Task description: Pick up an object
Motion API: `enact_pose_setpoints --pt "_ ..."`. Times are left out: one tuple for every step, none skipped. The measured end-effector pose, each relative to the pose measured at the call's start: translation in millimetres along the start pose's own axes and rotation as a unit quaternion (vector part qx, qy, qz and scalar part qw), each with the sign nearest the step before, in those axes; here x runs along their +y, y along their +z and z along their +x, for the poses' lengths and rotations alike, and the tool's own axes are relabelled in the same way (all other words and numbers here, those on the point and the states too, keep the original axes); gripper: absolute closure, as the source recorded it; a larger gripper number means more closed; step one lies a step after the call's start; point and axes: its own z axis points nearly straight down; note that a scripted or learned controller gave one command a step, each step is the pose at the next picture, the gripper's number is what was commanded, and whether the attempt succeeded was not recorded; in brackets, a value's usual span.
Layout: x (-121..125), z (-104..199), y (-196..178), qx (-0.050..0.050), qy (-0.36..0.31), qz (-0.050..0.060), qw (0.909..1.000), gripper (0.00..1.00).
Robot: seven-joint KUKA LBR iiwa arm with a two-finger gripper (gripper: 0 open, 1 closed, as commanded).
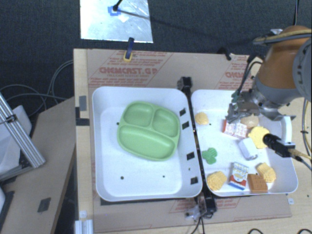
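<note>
The right bin (214,97) holds several toy food pieces. Among them are a red and white packet (235,128), a pale yellow bun (201,118), a green broccoli piece (209,155) and a white and grey block (247,148). My gripper (236,112) hangs low over the bin's back middle, just above the far edge of the red and white packet. The wrist hides whatever lies right beneath it. A yellow piece (258,134) lies right of the packet.
Near the right bin's front edge lie a yellow waffle (216,180), a red, white and blue carton (239,173), a brown block (257,183) and another waffle (266,172). The left bin (105,179) holds a green divided plate (148,129). A black divider (191,130) separates the bins.
</note>
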Motion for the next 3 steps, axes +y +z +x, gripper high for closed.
enact_pose_setpoints --pt "38 47 -8 0.001 -0.001 -0.001 1.0000 1.00" --pt "80 75 6 0.000 0.000 0.000 1.0000 1.00" --pt "83 74 -11 0.000 0.001 0.000 1.0000 1.00"
